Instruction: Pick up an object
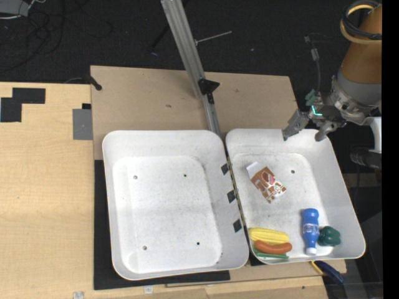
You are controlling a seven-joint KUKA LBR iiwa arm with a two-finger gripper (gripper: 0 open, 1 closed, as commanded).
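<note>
The right bin (pixel 330 161) holds several small objects. A brown-and-white packet (pixel 267 182) lies near its middle. Along its near edge lie a yellow corn cob (pixel 269 235) and a red-orange sausage (pixel 272 248), with a blue bottle (pixel 309 230) and a dark green lump (pixel 330 235) to their right. My gripper (pixel 308 126) hangs above the far edge of the right bin, open, its two fingers spread apart with nothing between them. It is well clear of all the objects.
The left bin (pixel 118 161) sits beside the right one, joined by black clips (pixel 229 195). A metal rail (pixel 190 58) slants from the back toward the bins' shared far corner. Brown board and light wood bench surround the bins.
</note>
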